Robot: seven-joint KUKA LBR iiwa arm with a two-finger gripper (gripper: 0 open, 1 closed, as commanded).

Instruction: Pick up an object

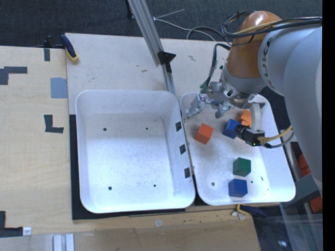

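Gripper [209, 104] low over the far end of the right bin [272, 192], finger state impossible to tell, orange cube [204, 133] just below it on the bin floor, blue cube [231, 128] beside the wrist, green cube [241, 167] and second blue cube [237, 187] nearer the front, left bin [131, 140] alongside.

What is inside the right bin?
In the right bin: an orange cube, a green cube, a blue cube, another blue block and an orange piece, partly covered by the arm.
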